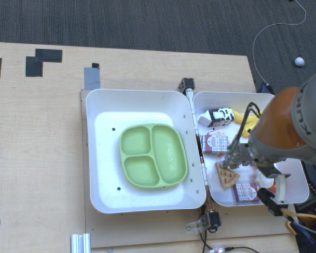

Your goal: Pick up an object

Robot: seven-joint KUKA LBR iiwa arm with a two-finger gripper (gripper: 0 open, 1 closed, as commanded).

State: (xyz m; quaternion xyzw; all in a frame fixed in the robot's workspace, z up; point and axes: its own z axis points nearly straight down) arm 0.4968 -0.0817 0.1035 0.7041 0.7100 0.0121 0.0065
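Since the gripper (233,161) hangs just above the pizza-slice toy (227,177) in the right bin (301,194), grip state unclear; toy prob. light, stiff, so pinch across its flat sides.

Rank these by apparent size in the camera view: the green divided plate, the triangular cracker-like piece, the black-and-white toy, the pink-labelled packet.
1. green divided plate
2. pink-labelled packet
3. black-and-white toy and triangular cracker-like piece look about equal; the arm partly overlaps the latter, so I won't rank them.
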